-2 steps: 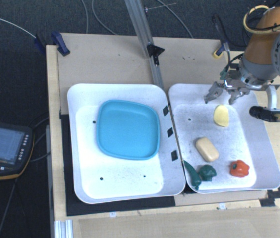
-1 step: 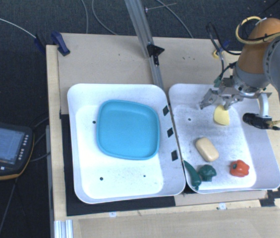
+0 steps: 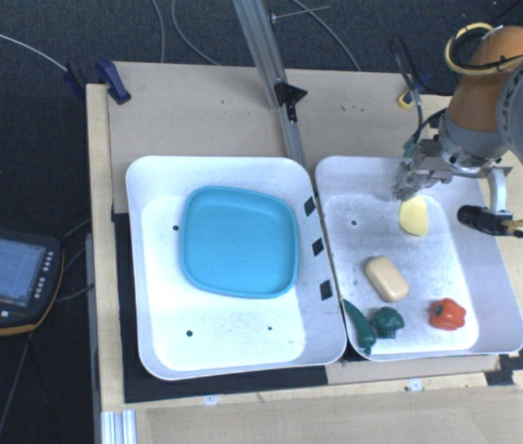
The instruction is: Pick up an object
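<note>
The right bin [image 3: 483, 276] holds a pale yellow lemon-shaped piece [image 3: 414, 217] near its far side. A tan oval bar [image 3: 386, 278] lies in the middle. A red pepper [image 3: 446, 314] and a dark green piece [image 3: 377, 324] sit by the near edge. My gripper [image 3: 408, 186] hangs over the far part of this bin, just behind and slightly left of the yellow piece. Nothing shows between it and the bin floor.
A square blue plate [image 3: 239, 240] lies in the left bin [image 3: 150, 276]. A slanted metal pole [image 3: 266, 35] rises behind the bins where they meet. The arm's orange band [image 3: 497, 58] is above the bench's far right corner.
</note>
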